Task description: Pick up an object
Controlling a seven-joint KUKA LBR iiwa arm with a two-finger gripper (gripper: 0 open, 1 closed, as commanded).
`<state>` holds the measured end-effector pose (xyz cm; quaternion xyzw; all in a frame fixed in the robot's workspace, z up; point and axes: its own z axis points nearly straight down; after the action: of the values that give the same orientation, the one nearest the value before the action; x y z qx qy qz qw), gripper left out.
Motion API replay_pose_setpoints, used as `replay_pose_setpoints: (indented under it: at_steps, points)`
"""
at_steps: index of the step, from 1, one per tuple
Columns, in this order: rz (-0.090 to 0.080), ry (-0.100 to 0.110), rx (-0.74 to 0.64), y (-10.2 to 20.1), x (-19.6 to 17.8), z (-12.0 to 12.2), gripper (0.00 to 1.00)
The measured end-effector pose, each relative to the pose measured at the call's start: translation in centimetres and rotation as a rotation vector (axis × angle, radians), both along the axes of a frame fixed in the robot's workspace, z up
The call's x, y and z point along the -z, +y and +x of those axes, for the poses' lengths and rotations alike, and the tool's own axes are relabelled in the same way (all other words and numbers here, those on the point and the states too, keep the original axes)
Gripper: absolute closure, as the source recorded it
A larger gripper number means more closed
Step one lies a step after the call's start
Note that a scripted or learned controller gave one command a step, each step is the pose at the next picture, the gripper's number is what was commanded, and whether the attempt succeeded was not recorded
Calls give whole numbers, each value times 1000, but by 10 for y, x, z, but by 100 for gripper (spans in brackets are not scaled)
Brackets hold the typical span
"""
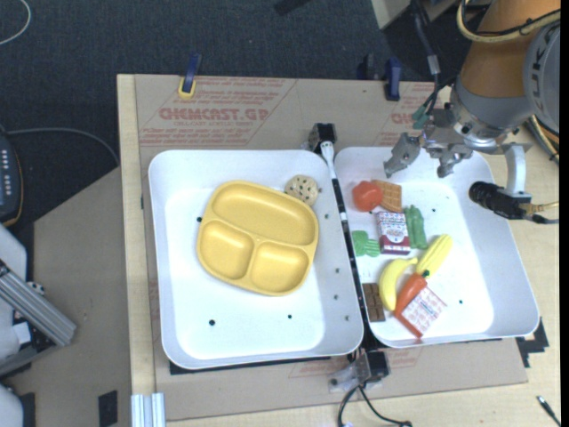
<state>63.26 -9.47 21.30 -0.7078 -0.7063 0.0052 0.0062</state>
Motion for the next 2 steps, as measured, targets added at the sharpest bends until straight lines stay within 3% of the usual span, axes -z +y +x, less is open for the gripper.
replay_pose_setpoints:
  at_steps: [1,2]
  points:
    - [-1,-15,-2,0,-9,3,0]
    - [-1,-10,-2,-3,53,6,0]
